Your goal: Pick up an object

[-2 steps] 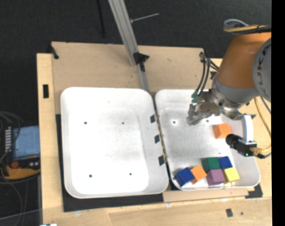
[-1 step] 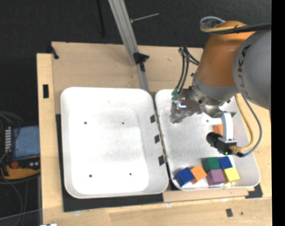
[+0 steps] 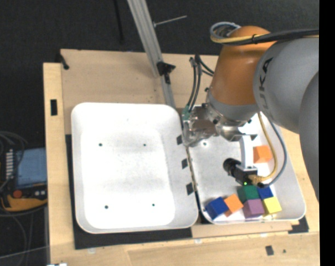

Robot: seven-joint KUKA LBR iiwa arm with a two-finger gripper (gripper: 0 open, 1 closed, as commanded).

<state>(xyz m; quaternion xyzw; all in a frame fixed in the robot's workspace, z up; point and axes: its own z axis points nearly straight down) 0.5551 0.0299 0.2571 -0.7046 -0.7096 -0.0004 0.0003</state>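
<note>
Reaching in from three o'clock, the arm (image 3: 278,76) hangs over the right bin (image 3: 211,165), its orange band bulking above the wrist. The jaws (image 3: 199,127) sit low at the bin's eleven o'clock corner, hard by the rim it shares with the left bin (image 3: 123,165); from where I stand I cannot tell whether they are apart or together, and nothing shows between them.

The blocks lie well apart from the jaws, bunched along the right bin's six o'clock edge. A blue block (image 3: 216,206) is the farthest toward nine o'clock, with an orange block (image 3: 233,203) touching it. Next comes a purple block (image 3: 254,207), then a yellow block (image 3: 272,205) just beside it. A green block (image 3: 248,193) sits behind the purple one, and a second blue block (image 3: 266,193) peeks out next to it. Another orange block (image 3: 262,154) rests alone toward three o'clock. A black fitting (image 3: 233,168) on the arm hangs above the cluster.

Both bins stand on the table (image 3: 101,82).
</note>
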